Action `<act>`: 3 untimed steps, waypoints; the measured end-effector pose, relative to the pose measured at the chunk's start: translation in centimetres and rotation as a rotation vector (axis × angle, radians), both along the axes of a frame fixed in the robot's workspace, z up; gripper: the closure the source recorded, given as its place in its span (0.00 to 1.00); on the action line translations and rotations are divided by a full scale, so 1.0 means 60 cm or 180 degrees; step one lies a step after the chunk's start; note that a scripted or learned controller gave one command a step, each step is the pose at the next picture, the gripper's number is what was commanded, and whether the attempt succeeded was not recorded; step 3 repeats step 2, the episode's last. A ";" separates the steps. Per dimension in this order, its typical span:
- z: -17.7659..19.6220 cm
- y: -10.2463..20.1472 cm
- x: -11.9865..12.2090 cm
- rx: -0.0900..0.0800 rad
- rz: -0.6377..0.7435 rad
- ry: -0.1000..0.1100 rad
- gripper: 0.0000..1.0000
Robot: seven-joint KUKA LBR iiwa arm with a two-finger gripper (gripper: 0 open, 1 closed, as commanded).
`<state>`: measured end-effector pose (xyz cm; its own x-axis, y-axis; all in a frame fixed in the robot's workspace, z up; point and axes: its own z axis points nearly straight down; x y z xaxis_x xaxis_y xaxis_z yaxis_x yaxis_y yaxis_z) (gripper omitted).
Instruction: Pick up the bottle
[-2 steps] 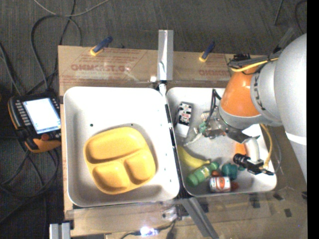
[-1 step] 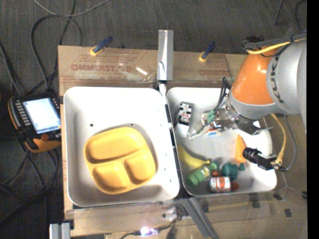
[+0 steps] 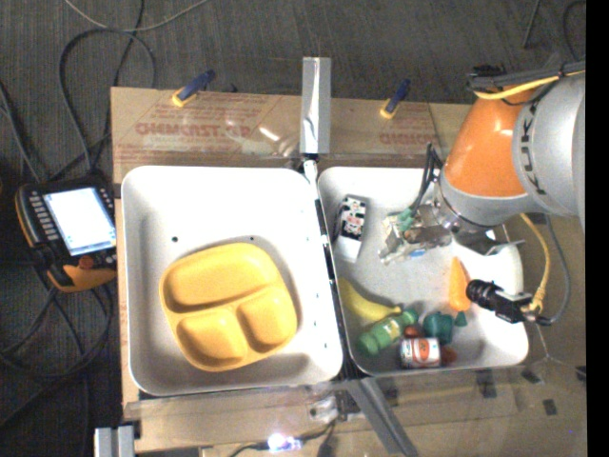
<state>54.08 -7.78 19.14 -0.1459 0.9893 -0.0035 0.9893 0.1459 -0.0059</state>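
Under the orange band, your gripper [image 3: 411,236] sits low in the upper middle of the right bin [image 3: 514,350]. Whether it is open or closed you cannot tell from this slanted look down; a bit of teal shows against the metal there, but what it belongs to is unclear, so do not count it as a grasp.

Look toward the near edge of that bin for your target. The green bottle [image 3: 383,331] lies on its side, well apart from the gripper and a little toward the divider from it. Its long axis runs on a slant, the darker cap end pointing up and toward the arm's side, the base down toward the divider. Any closing across the bottle would, by my judgement, need to be set across that slant rather than along it.

Mind the crowding. A banana [image 3: 363,303] lies just beside the bottle on its far side, touching or nearly so. A red-and-white can [image 3: 419,352] sits just beside its cap end, with a teal cup-like object [image 3: 440,326] next to that and an orange piece [image 3: 460,286] beyond.

Further out, a small black-and-white carton [image 3: 353,218] lies by the divider, and the left bin [image 3: 143,255] holds a yellow divided plate [image 3: 228,303].
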 end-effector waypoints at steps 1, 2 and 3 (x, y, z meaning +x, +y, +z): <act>0.000 0.000 0.000 -0.0002 -0.0001 0.0001 0.00; -0.155 -0.100 -0.084 0.0001 0.0105 -0.0037 0.00; -0.155 -0.100 -0.084 0.0001 0.0105 -0.0037 0.00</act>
